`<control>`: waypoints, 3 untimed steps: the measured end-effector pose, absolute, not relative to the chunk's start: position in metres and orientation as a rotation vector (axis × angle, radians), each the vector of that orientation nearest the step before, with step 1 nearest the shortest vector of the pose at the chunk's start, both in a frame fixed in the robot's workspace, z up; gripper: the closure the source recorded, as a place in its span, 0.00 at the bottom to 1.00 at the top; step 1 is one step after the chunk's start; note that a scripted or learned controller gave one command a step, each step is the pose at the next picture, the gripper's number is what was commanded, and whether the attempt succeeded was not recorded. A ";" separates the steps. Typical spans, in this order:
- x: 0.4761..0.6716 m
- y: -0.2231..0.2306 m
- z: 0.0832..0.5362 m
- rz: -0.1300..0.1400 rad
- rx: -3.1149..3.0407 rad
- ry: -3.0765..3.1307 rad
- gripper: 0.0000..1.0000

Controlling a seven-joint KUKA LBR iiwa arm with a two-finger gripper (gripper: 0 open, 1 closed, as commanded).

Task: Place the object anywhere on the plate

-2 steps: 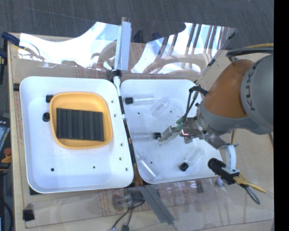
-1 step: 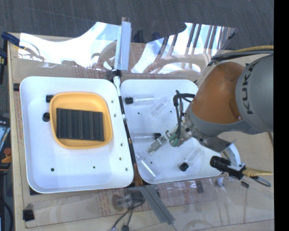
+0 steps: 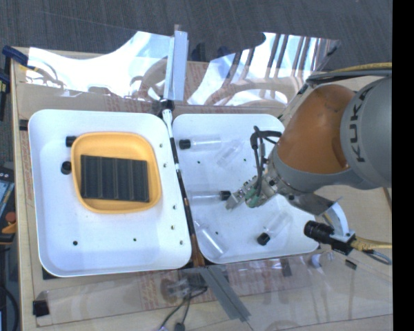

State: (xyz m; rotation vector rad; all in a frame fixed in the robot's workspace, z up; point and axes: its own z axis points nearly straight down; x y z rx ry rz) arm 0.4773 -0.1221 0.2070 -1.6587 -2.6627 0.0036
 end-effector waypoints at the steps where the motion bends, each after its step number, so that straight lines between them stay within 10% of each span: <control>1: 0.558 -0.090 0.273 0.000 -1.321 -2.852 1.00; 2: 0.558 -0.090 0.273 0.001 -1.321 -2.851 0.00; 3: 0.586 -0.078 0.218 0.002 -0.894 -3.008 0.00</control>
